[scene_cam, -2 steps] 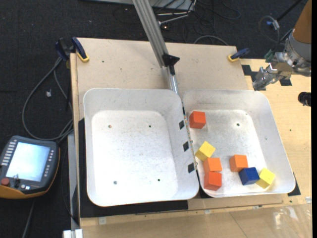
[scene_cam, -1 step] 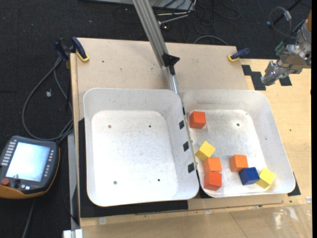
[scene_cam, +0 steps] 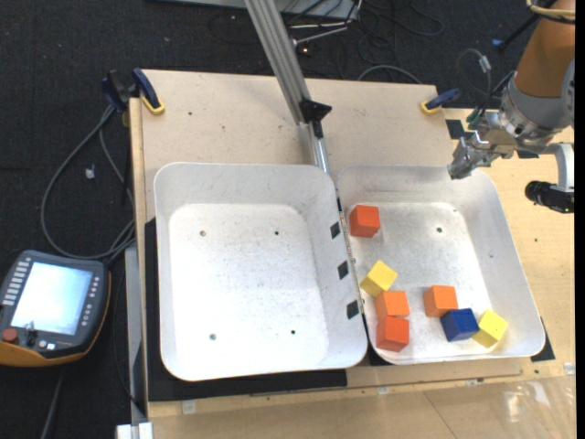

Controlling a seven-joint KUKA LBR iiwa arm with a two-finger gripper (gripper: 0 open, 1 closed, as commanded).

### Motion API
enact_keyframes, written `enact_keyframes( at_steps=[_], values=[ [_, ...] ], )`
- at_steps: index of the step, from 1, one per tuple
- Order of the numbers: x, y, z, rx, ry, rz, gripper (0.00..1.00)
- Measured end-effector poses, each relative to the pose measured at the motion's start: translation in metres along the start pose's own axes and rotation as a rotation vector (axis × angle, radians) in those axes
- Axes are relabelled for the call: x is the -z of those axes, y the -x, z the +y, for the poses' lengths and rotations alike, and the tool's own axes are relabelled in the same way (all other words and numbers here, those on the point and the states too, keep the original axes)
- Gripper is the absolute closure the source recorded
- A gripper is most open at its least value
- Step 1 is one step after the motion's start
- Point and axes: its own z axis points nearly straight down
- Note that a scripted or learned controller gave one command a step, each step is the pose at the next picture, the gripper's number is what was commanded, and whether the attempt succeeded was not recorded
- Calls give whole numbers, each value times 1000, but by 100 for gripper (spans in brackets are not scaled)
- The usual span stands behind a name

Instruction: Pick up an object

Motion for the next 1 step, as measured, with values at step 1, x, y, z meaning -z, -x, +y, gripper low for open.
enact_keyframes(
  at_steps=[1],
  values=[
    [-52, -27, 0, 1, 1, 0, 100]
  ],
)
